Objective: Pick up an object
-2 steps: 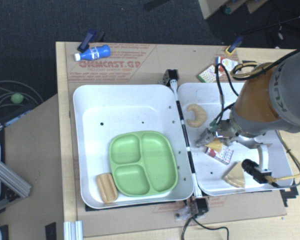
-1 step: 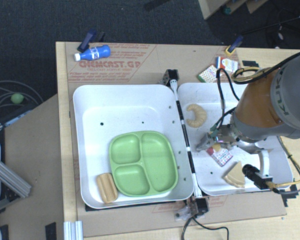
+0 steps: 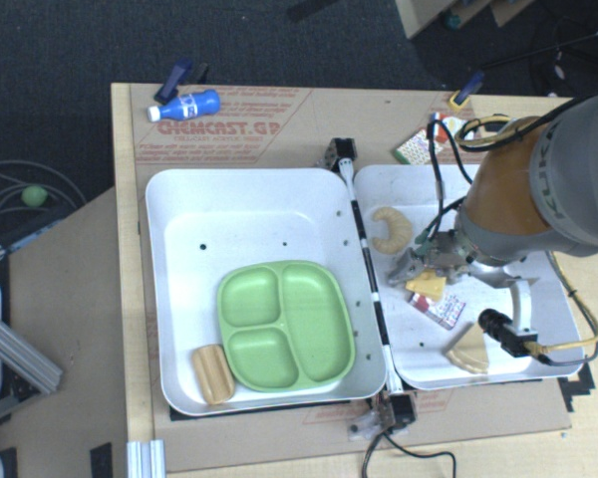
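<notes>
In the right bin point(image 3: 538, 327) the hand point(image 3: 427, 263), whose grip I cannot tell, sits low just above the yellow block point(image 3: 428, 287), below the curved croissant piece point(image 3: 392, 229)

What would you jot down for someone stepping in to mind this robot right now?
Gripper: low in the right bin, over a yellow block; whether it is open or shut cannot be seen.
Right bin also holds a tan crescent, a red-and-white packet and a tan wedge.
Left bin holds a green divided plate with a tan bread-like piece beside it.
Done: arm is down among the objects.
Left: nothing visibly lifted yet; a grasp and lift remain.
</notes>
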You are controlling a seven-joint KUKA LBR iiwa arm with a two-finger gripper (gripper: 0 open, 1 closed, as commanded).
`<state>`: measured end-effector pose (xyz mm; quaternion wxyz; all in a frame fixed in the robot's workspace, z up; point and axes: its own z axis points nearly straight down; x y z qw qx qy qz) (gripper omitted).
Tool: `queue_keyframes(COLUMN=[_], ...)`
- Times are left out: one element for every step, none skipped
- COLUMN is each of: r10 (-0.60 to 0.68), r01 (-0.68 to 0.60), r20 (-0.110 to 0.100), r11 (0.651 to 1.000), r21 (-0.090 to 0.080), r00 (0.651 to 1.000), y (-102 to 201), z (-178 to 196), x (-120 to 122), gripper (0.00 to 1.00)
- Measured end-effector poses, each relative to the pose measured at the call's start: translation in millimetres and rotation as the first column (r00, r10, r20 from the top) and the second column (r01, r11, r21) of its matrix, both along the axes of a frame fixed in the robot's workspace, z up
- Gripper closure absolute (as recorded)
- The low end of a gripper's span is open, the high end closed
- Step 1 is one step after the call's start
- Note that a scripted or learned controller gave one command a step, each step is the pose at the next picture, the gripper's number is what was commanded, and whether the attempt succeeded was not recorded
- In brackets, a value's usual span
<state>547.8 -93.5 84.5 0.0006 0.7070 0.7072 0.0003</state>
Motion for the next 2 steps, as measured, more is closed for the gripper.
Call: queue_keyframes(r10=[0.0, 0.002], r01=[0.0, -0.002], r20=[0.001, 0.001], r11=[1.0, 1.0], r21=[-0.001, 0.001], r00=[1.0, 1.0], y=[0, 61], z=[10, 101], x=[0, 12], gripper=[1.0, 1.0])
